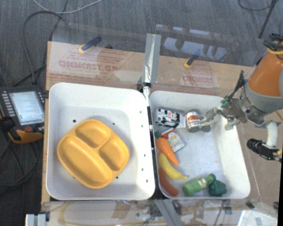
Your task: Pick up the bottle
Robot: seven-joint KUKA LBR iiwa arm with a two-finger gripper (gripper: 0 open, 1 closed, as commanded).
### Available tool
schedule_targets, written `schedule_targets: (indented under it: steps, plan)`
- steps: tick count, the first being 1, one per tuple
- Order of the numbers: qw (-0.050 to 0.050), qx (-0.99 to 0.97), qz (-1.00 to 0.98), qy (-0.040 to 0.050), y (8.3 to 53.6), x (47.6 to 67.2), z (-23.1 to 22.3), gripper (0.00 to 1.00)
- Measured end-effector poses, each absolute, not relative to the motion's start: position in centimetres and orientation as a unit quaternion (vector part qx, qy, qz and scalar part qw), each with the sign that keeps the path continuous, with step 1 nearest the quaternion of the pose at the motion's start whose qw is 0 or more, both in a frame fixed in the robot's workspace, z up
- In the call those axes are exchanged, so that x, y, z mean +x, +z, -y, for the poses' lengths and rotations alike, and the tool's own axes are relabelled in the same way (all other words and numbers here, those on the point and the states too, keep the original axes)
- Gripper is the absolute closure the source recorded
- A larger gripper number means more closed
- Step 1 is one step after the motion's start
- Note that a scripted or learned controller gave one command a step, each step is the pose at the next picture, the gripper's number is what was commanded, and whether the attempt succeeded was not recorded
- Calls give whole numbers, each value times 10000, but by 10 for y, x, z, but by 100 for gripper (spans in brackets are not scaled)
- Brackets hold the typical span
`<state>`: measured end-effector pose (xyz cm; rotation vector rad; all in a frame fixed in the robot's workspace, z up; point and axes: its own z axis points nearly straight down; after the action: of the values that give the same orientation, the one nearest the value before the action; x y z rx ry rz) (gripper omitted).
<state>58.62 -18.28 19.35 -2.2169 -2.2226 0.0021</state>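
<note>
Two bins; right bin (235, 156) holds bottle (199, 184); left, yellow tray (93, 152).

Two bins are sitting side by side on the bench in front of me. The left bin (52, 127) is holding a divided plate (93, 152) near its middle. In the right bin (235, 156) things are crowding the left wall and near edge — a small carton (167, 118) at the far left corner, a can (193, 121) just beside it to the right, then a carrot (168, 150), a banana (171, 168), and the bottle (198, 184) lying at the near side. My gripper (213, 121) is hanging just right of the can.
</note>
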Motion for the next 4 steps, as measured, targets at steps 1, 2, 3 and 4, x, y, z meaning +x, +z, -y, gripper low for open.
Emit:
schedule_targets:
  steps: [1,2,3,4]
  plan:
    - [12,-6483,7614,-17,103,492,217,0]
    - [-83,-5332,8459,6,90,487,175,0]
    - [-11,-4991,8666,2,265,485,223,0]
    - [8,-4531,8915,-7,103,484,195,0]
